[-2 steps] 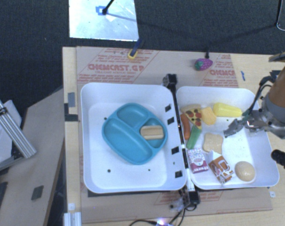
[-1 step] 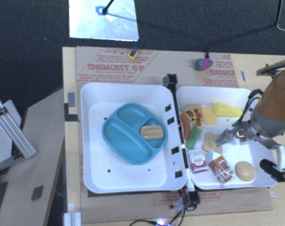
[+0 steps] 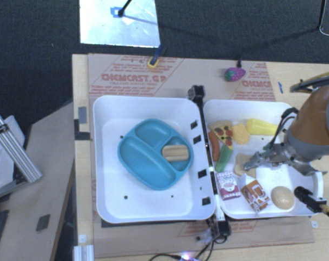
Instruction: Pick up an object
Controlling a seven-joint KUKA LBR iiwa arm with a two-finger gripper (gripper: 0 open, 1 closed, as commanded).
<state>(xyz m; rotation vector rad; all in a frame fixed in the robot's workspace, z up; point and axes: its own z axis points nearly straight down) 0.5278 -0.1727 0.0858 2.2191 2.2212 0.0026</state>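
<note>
Reaching in from the right, the grey two-finger gripper (image 3: 250, 163) sits low over the right-hand shallow white bin (image 3: 273, 109), its tip pointing left toward the bin's middle. Whether it is open or closed cannot be told at this slant, and nothing can be seen held in it. Its tip is touching or just beside a pale tan, flat toy piece (image 3: 241, 164), which lies next to a slim green toy vegetable (image 3: 224, 157). Above these rest a toy pizza slice with red dots (image 3: 222, 131), a small yellow cheese-like wedge (image 3: 241, 134) and a yellow toy corn cob (image 3: 260, 126). Near the bin's front edge lie a small red-and-white carton (image 3: 227, 185), an orange-brown snack box (image 3: 255, 195) and a beige egg-shaped toy (image 3: 283, 197). The left-hand white bin (image 3: 112, 200) holds a blue divided plastic plate (image 3: 145, 155) with a tan bread-roll toy (image 3: 175, 153) in one of its compartments.
</note>
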